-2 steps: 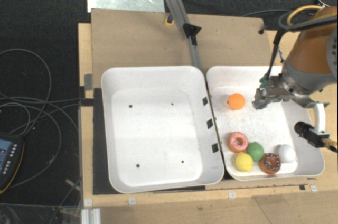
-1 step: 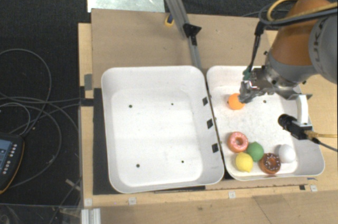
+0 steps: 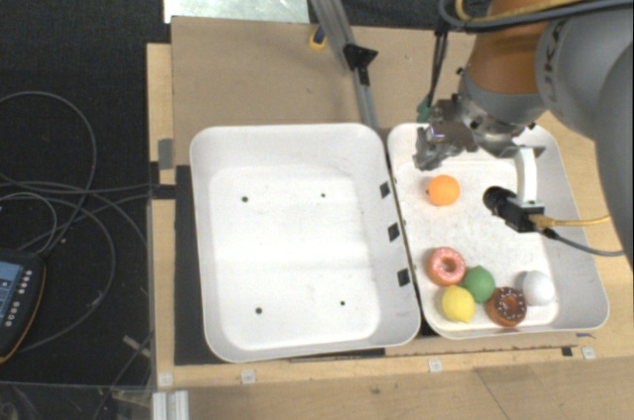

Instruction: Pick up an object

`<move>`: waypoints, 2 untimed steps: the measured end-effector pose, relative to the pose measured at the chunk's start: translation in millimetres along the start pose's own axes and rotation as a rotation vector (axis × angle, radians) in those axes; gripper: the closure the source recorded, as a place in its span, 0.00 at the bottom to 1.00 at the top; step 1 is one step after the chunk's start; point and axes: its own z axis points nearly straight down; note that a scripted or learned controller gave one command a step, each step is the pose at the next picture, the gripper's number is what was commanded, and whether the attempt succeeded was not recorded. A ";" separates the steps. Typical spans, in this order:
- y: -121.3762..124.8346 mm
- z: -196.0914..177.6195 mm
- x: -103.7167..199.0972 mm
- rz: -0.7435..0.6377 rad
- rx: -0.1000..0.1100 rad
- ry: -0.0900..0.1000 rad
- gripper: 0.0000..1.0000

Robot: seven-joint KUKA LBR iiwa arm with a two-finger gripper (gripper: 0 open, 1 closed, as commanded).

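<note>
A: The pincer (image 3: 432, 154) hangs in the right shallow white plastic bin (image 3: 570, 210), just above the small orange ball (image 3: 443, 190); whether it's open can't be told.

B: Risk: a round ball could roll away if touched off-centre.

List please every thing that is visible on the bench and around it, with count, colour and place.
Bins: 2, white; left bin, right bin.
Ball: 1, orange, right bin, upper part.
Donut: 1, pink, right bin.
Green ball: 1, right bin, beside the donut.
Lemon: 1, yellow, near front rim.
Chocolate donut: 1, brown, front.
White ball: 1, front right.
Pendant: 1, dark, floor left.
Arm: 1, grey with orange band.
Gripper: 1, dark, above the orange ball.
</note>
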 end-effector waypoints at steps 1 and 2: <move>16.7 8.4 51.0 0.001 0.002 0.000 1.00; 41.6 14.1 94.2 0.002 0.002 0.000 1.00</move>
